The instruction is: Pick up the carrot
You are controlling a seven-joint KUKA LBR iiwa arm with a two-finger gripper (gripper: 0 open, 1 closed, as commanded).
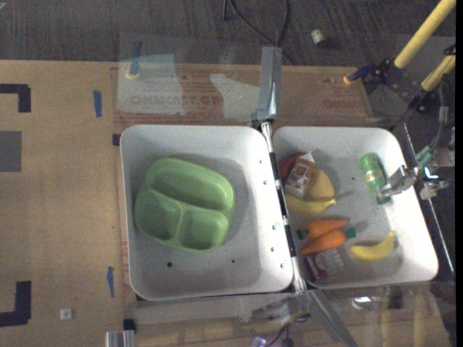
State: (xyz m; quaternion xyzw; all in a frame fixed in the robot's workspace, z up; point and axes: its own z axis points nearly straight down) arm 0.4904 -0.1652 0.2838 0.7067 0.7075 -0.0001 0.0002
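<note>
Camera view showed the gripper (396, 183), grip state indeterminate, apart from the carrot (323, 236); adjacent banana (375, 248) and pouch (327, 263) risked a wrong or blocked grasp.

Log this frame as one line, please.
phase: approach | gripper: right bin's far right, beside green bottle | carrot: lying in right bin, untouched

Count at this moment: two white bins, left (137, 266) and right (423, 262). One green divided tray (184, 203) was in the left bin. In the right bin were two carrots, upper (323, 228) and lower (325, 242); two bananas, one (375, 249) and another (309, 205); one green bottle (372, 169); one small carton (300, 176); one pouch (327, 263).
</note>
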